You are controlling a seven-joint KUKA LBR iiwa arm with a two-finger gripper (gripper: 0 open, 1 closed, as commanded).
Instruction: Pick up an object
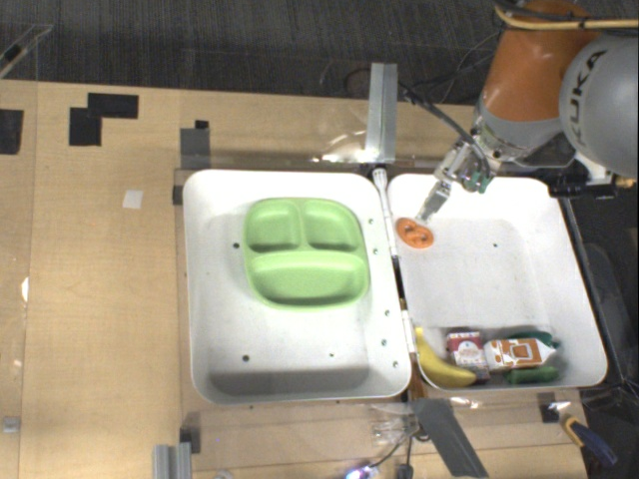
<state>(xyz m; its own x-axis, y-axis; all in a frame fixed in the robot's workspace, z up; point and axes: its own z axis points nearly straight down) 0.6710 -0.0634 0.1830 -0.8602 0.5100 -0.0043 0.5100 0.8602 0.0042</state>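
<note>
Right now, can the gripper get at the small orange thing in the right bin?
Probably yes. The gripper hangs just above the small orange object, and nothing lies between them. The object sits close to the right bin's left wall, which could crowd one finger.

grey kuka arm [599,98] w/ orange band, black lettering, slim metal hand [436,203].

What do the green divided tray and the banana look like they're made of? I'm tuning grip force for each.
The green divided tray looks like molded plastic with a matte finish: uniform colour, rounded compartment edges, soft highlights. The banana is smooth, evenly yellow and slightly glossy, so it may be a plastic toy; real fruit can't be ruled out at this resolution.
</note>
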